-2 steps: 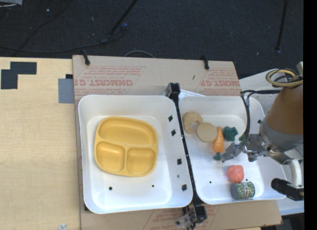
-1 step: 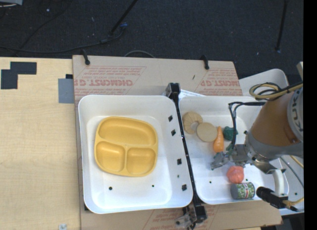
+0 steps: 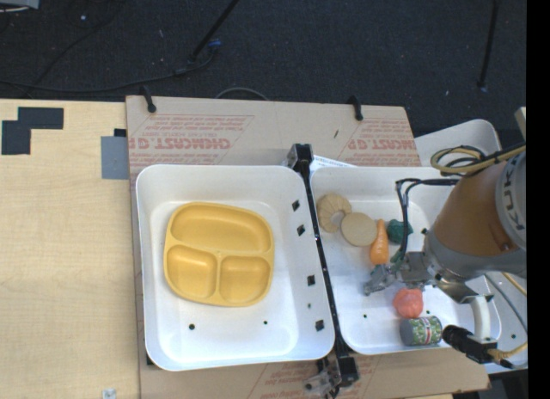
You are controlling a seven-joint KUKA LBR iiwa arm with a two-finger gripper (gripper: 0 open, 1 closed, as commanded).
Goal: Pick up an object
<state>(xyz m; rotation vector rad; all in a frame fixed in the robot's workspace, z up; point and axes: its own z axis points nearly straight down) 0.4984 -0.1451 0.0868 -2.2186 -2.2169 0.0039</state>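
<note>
Over the right bin [image 3: 361, 337], the tool [image 3: 378, 282] hangs low on bare floor, with the orange carrot [image 3: 379, 243] just beyond it on the far side and the red ball [image 3: 409, 303] near it to the right; whether it is apart or together I cannot tell, as the view is too coarse. Nothing appears held. The risk is closing on nothing, or nudging the ball into the green can [image 3: 421, 331]. The left bin [image 3: 172, 341] carries a yellow divided plate [image 3: 220, 254].

Grey arm [image 3: 481, 255], orange band [image 3: 468, 208], looped black and yellow cables [image 3: 455, 161]
</note>
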